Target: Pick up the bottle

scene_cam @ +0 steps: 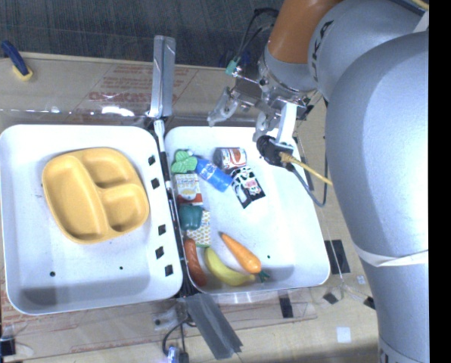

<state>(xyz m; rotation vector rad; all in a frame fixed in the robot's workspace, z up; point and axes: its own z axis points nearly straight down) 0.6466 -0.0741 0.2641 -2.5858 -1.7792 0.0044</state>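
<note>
A small blue bottle (213, 175) lies on its side in the right bin (293, 225), near the bin's back left. It rests between a red-and-white can (230, 157) and a row of packets along the divider. My gripper (246, 130) hangs over the back rim of the right bin, just beyond the can and up and to the right of the bottle. Its fingers (220, 111) are spread apart and nothing sits between them. The bottle is untouched.
The right bin also holds a black-and-white carton (247, 185), a green item (183, 160), a teal item (191, 216), a carrot (241, 254), a banana (224, 269) and a red sausage (194, 262). A yellow divided plate (95, 193) lies in the left bin (21, 271).
</note>
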